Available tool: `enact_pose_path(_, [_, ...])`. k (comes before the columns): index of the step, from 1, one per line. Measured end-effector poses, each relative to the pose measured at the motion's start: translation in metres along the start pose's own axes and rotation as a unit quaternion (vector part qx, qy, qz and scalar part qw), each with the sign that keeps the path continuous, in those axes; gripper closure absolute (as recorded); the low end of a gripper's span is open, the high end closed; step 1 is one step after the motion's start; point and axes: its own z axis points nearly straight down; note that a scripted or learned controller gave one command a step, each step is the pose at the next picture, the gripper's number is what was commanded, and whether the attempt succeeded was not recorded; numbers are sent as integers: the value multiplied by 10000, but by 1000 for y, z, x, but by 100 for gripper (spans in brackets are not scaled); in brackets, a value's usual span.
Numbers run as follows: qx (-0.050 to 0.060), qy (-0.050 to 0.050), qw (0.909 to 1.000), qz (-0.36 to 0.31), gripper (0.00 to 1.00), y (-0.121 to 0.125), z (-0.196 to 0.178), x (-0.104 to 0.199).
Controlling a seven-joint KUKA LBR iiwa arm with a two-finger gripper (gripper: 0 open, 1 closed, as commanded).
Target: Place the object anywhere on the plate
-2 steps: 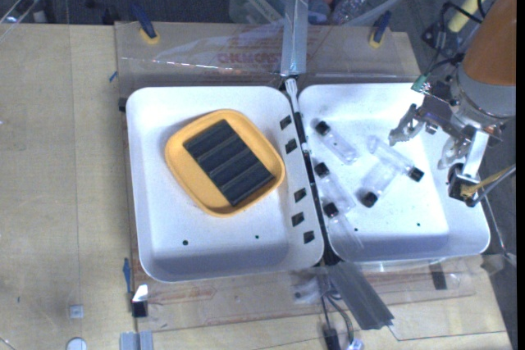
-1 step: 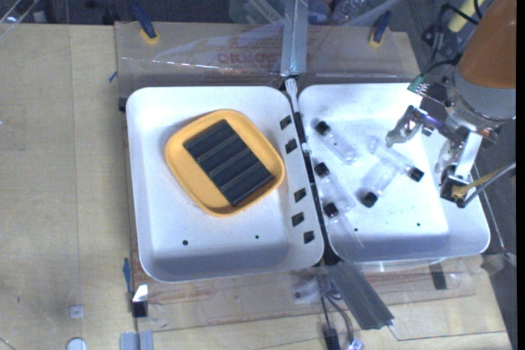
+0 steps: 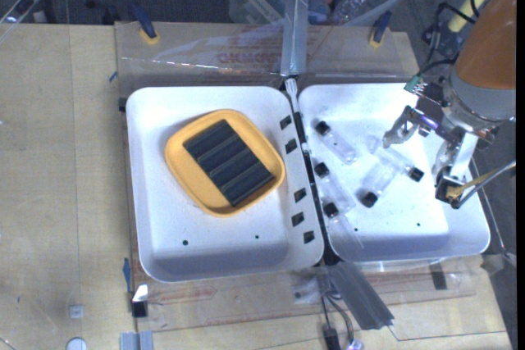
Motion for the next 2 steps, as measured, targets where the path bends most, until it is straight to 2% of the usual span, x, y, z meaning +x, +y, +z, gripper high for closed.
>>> enact_pose_path(1, [-26, -5, 10000, -27, 0, 6, 3, 4])
enact_pose_path(2, [-7, -7, 10000, -24, 0, -6, 4, 7])
